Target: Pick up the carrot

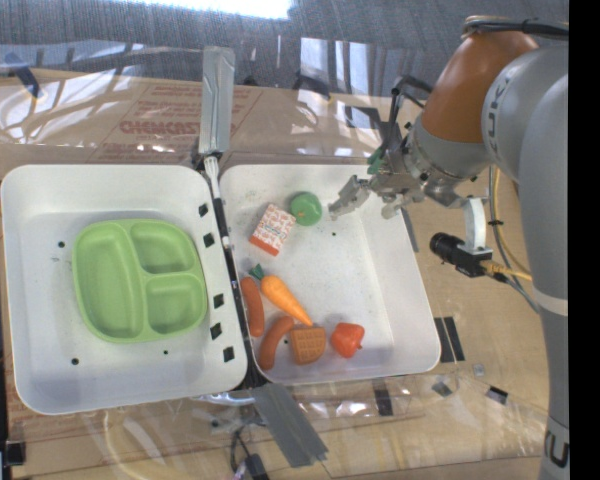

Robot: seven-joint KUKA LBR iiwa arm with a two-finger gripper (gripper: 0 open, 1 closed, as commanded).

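Looking into the right bin (410,298), you find the carrot (283,298) lying near its front left part, between a sausage (253,306) and a waffle piece (307,344). The gripper (365,196) hangs over the far right corner, well apart from the carrot, near a green ball (305,206). Its jaws seem spread and hold nothing.

I see a wood bench (500,428) w/ glare on the cardboard sheet (110,113) behind, grey carpet (130,18) up top, bright light patch.
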